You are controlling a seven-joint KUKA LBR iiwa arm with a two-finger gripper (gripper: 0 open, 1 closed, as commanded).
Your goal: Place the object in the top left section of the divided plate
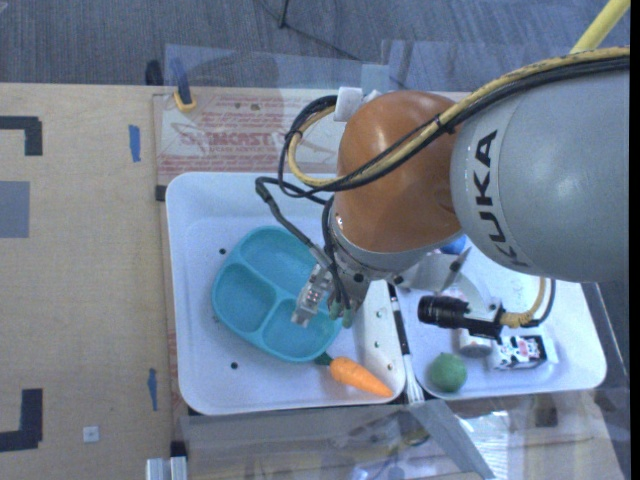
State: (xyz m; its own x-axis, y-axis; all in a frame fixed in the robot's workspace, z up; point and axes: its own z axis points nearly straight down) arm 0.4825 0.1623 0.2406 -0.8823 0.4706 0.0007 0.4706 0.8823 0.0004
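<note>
Carrot (359,376) is my best guess for "the object" here. It's the small orange toy lying in the left bin (190,268), down in the lower middle of the frame. It sits on the bin floor just off the lower right edge of the teal divided plate (262,298), touching it or close to it; hard to call. Its long axis runs from upper left to lower right, green stub end toward the plate.

So the relation that matters: the gripper (322,303) hangs over the right side of the plate, and the carrot lies below it and slightly to the right in the frame, near but clearly apart. Nothing is between the fingers that I can make out. Whether the pincer is spread or clenched, I honestly can't tell; the wrist and the cables crowd that spot.

The plate has three sections and the visible parts look bare. The top left one is toward the upper left of the plate, away from the carrot, so I'd say the object has to cross the whole plate once it's picked up.

The right bin (590,353) holds a green ball (447,373), a small black and white thing (520,351) and something blue partly hidden under the arm.
</note>
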